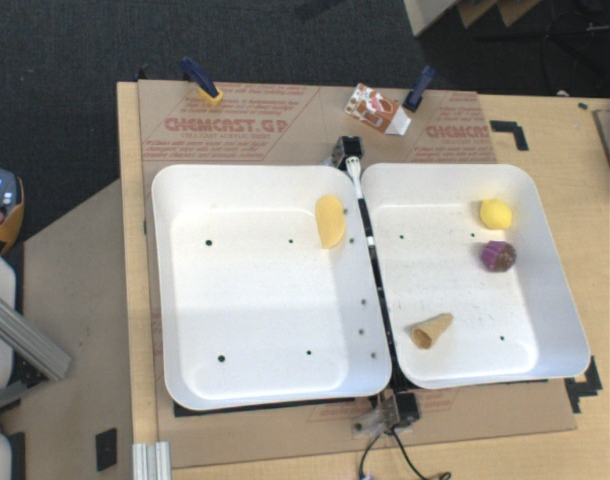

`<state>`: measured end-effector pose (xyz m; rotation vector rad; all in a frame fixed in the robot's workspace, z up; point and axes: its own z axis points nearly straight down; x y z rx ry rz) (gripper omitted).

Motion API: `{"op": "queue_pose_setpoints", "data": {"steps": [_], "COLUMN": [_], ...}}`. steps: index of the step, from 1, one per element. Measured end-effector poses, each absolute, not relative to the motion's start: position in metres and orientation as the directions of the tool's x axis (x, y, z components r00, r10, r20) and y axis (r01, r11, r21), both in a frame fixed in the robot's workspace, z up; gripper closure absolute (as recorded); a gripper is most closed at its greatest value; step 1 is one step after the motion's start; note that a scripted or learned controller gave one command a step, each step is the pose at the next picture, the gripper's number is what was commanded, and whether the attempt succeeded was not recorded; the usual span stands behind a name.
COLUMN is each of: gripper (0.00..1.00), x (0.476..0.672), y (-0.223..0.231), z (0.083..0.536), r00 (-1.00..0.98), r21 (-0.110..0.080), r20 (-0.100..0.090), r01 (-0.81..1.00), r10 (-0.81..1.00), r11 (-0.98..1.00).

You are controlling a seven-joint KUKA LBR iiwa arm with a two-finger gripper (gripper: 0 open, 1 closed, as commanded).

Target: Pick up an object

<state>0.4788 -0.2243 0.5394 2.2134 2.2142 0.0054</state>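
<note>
Objects lie in two white bins on the counter [135,268]. Left bin [185,298]: a yellow oblong piece [330,221] at its far right. Right bin [555,308]: a tan cone [431,329] near the front, a yellow ball [495,213] and a purple lump [498,256] far right. Cardboard [235,118] behind reads "CHEMCAST GP"; a small red-and-white packet [377,109] rests there. Hand's state: cannot tell.

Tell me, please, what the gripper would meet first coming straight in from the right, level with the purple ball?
Travelling low, the right bin's rim; higher up, the purple ball itself, with the yellow ball just off that line, though depth is unclear.
</note>
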Motion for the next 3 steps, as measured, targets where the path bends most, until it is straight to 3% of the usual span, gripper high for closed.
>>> {"op": "queue_pose_setpoints", "data": {"steps": [3], "gripper": [1.00], "x": [0.4794], "y": [-0.2241], "z": [0.5356], "r00": [0.000], "r21": [0.002], "r20": [-0.002], "r01": [1.000], "r10": [1.000], "r11": [0.000]}}
